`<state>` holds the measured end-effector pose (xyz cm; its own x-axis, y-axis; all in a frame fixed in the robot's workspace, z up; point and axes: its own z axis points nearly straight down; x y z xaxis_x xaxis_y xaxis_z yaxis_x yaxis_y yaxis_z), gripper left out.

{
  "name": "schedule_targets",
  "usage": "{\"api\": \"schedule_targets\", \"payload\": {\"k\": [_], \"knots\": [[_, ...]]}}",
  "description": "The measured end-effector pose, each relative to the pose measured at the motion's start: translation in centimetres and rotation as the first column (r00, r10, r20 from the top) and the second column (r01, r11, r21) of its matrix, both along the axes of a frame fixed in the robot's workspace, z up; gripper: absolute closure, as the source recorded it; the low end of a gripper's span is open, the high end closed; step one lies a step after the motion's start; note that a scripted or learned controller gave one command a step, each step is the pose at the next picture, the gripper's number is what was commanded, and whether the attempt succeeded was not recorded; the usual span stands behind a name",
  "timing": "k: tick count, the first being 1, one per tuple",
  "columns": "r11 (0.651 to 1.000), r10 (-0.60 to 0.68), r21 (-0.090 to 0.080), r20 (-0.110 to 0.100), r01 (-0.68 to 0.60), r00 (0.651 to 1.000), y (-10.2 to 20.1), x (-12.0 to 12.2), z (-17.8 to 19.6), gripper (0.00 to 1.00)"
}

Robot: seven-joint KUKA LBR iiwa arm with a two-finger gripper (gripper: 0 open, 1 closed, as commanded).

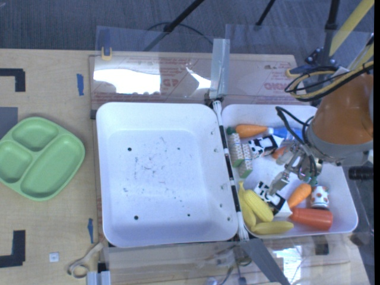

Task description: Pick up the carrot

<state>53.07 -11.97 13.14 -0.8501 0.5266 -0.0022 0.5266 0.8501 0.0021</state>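
End effector (295, 170) over right bin (347, 203), carrot (300, 194) just beside

Both white bins (157, 114) looked like smooth, slightly glossy moulded plastic; the left one bore faint scuffs on its floor. Bench top (47, 88) appeared as matt pale wood. Green divided plate (38, 157) was smooth plastic with a soft sheen. Clear back panels (154, 70) were glossy, reflective. Carrot (300, 193) looked like smooth plastic.

Carrot (252, 130) in right bin (350, 203)
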Motion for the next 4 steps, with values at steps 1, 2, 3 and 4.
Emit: {"api": "schedule_targets", "payload": {"k": [1, 2, 3, 4], "knots": [[0.999, 0.053, 0.0, 0.001, -0.053, 0.999, -1.5, 5.6, 2.7, 0.0], [0.981, 0.195, -0.002, 0.004, -0.195, 0.981, -1.9, 6.3, -0.6, 0.0], [0.977, 0.213, 0.0, 0.003, -0.213, 0.977, -1.8, 11.6, -0.2, 0.0], [0.959, 0.283, 0.0, -0.001, -0.283, 0.959, -3.0, 6.6, 0.5, 0.0]]}}
